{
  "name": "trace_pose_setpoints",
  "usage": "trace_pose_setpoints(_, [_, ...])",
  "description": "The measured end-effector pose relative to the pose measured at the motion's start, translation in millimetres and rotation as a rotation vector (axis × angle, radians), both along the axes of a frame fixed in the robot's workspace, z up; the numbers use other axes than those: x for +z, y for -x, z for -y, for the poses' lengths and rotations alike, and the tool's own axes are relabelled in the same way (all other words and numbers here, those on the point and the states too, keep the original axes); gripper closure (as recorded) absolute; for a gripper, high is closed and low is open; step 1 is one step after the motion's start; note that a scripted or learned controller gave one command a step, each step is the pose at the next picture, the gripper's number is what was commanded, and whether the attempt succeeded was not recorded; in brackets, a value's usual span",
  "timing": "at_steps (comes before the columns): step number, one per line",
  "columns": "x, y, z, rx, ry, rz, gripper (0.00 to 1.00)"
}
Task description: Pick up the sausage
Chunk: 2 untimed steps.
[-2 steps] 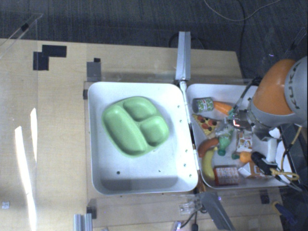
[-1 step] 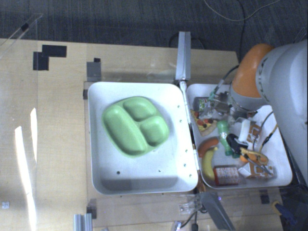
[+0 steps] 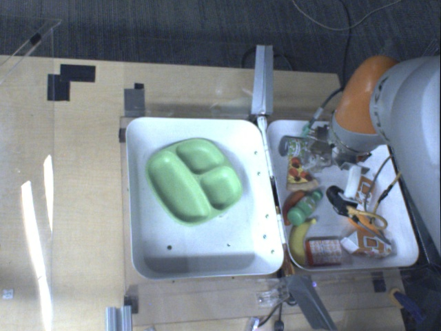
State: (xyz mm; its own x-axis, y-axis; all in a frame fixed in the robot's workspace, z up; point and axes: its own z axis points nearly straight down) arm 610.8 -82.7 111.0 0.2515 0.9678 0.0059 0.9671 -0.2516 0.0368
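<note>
Sausage (image 3: 294, 199), short, reddish-brown and curved, inside the right-hand shallow white bin (image 3: 411, 250), close to its left wall. Touches a rounded green plastic toy (image 3: 304, 210), with a yellow banana (image 3: 298, 238) just past that at 6 o'clock. Lies at about 7 o'clock from the grey metal gripper (image 3: 313, 152), near but apart, with a small pizza-slice toy (image 3: 298, 173) between the 2. Long axis roughly 2 to 8 o'clock. Gripper open or closed: cannot tell. Probably calls for a short shift toward 7 o'clock, then a descent square to that axis.

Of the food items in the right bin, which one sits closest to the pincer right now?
The pizza slice, just below-left of the pincer. The green bottle, banana and red packet all lie farther toward the bin's near edge.
</note>
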Motion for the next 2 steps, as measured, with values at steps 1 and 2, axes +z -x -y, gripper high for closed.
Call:
trace_pose_setpoints(1, [75.6,16.5,-31.3,0.591,0.010,-0.029,1.00])
trace_pose_setpoints(2, [75.4,16.6,-31.0,0.590,0.009,-0.029,0.00])
